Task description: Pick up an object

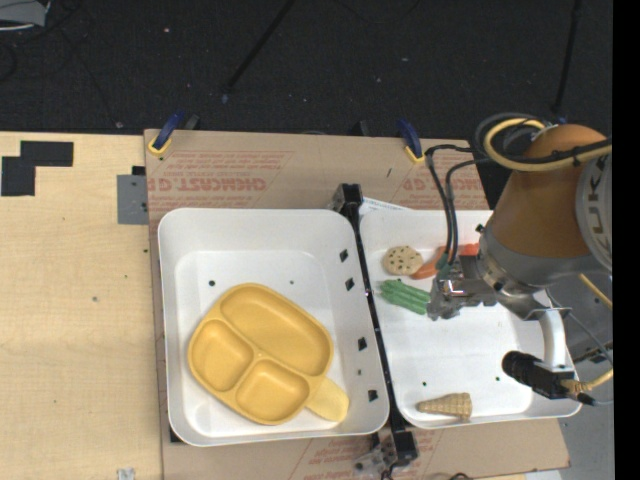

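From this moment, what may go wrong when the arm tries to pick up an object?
1. The gripper sits at the end of the green toy, not over its middle, so a grasp may slip or tip it.
2. The orange piece and cookie lie close by; the arm might knock them.
3. The ice cream cone rests near the right bin front wall, hard to reach cleanly.

just one fixed camera up above the bench, looking down at a slant; both shallow white plastic bins [262,230] fit in frame; grey-and-orange arm [545,208] enters from the right
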### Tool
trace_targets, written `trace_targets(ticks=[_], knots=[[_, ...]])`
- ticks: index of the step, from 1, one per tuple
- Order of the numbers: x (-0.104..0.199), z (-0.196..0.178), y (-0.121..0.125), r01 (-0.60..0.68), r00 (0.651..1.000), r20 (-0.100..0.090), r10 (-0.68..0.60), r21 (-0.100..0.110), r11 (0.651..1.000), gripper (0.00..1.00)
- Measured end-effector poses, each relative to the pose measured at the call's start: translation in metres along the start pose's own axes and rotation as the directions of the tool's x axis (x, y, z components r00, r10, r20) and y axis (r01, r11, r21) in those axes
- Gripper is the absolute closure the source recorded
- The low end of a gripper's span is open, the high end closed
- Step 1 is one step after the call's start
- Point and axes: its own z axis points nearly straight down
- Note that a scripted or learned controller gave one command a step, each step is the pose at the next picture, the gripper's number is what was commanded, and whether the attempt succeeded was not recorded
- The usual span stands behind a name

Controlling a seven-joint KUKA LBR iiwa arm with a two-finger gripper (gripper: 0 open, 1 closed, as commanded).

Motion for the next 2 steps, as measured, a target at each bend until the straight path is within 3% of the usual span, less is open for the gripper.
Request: trace_targets(ticks=[2], knots=[[0.100,0.009,0.045,-0.001,1.000,0.000,0.001,0.002,1.000,1.00]])
